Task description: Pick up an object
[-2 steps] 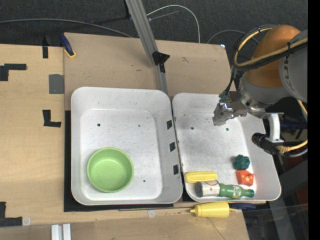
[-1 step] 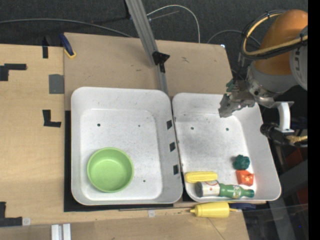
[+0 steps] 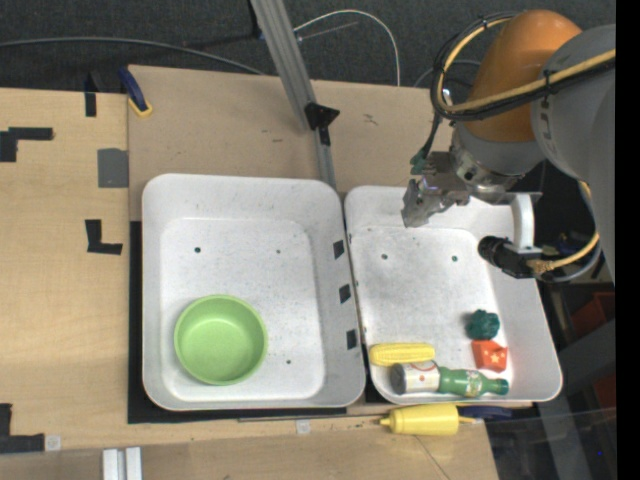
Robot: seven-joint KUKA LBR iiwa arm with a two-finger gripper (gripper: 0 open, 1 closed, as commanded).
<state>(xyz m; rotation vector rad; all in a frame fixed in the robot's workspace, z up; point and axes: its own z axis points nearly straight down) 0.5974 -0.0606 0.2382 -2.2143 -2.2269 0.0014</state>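
Tan worktop under two white bins. Grey arm in from 3 o'clock, tool hovering over right bin at its 12 o'clock edge; spread of tool impossible to tell. Green bowl at 7 o'clock in left bin. Green bottle, yellow corn, orange piece, dark green piece clustered at 5 o'clock in right bin, well apart from tool.

A grey robot arm reaches in from the right, its gripper above the right bin's back edge. Along that bin's front edge lie a corn cob and a green bottle. A green bowl sits in the left bin's front-left corner.
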